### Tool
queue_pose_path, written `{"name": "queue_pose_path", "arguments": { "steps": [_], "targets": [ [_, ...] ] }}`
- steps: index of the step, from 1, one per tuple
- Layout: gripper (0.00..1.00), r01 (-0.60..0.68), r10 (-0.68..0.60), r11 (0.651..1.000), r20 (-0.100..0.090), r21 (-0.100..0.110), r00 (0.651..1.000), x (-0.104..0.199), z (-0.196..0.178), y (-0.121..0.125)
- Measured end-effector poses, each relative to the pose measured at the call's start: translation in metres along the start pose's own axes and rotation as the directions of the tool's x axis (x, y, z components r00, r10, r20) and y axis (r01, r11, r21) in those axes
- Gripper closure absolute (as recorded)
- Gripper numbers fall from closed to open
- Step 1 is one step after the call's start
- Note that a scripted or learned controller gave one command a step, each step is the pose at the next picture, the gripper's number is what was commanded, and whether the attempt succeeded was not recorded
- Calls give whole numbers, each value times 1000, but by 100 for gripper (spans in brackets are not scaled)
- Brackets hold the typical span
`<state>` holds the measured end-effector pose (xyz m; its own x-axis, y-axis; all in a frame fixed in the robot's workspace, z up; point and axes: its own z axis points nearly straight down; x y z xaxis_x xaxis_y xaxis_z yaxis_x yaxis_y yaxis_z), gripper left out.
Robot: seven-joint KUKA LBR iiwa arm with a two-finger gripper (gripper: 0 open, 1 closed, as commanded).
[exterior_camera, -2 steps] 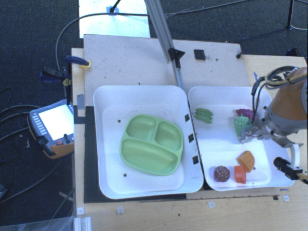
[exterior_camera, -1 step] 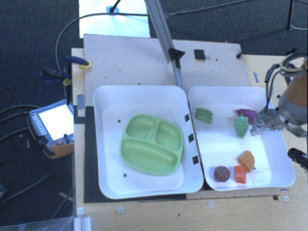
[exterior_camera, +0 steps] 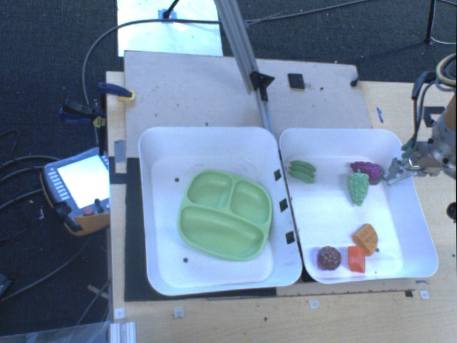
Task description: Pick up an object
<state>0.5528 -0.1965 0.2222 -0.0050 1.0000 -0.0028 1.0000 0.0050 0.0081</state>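
pincer (exterior_camera: 397, 171) at R bin's (exterior_camera: 410, 213) right rim, grip state can't tell | purple grapes (exterior_camera: 366, 169) just left of it | green grapes (exterior_camera: 358, 187) below-left, near

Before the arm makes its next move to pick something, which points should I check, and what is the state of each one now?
1. Gripper is over the right bin: ok, at its right rim.
2. Nothing between its fingers yet: cannot tell, too small.
3. Target near: ok, purple grapes and green grapes lie just left of it.
4. These two lie apart: not ok, they look touching.
5. Other items out of the way: ok, green pea pod, orange piece, red block and dark red ball lie apart.
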Motion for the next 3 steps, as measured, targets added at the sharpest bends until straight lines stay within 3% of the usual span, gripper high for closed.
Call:
{"name": "queue_pose_path", "arguments": {
  "steps": [1, 3],
  "targets": [
    [100, 1, -1, 1000, 0, 1, 1000, 0, -50, 2],
    [100, 4, -4, 1000, -3, 6, 1000, 116, -39, 14]
  ]
}}
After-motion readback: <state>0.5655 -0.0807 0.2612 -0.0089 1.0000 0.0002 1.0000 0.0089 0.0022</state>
